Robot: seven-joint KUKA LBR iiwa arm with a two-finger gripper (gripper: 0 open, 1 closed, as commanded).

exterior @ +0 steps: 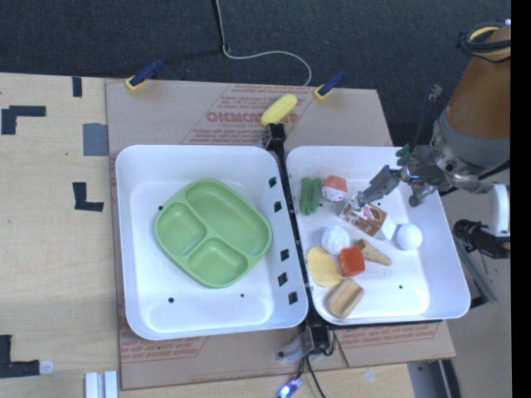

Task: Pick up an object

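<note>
The gripper point(366, 196) hangs low over the right bin point(431, 293), its grey metal fingers narrowly parted just above a flat red-and-white packet point(367, 219), not holding it. Around that packet lie smooth toy foods: a green pickle point(310, 194) to its left, a white ball point(408, 236) to its right, a red block point(352, 261) below. The left bin point(141, 305) holds a glossy green divided plate point(212, 232).

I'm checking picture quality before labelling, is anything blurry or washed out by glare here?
Camera view: the green divided plate is sharp; the gripper is slightly soft; the white bin looks bright, with mild glare along its rim; soft shadows, no strong distortion.
</note>
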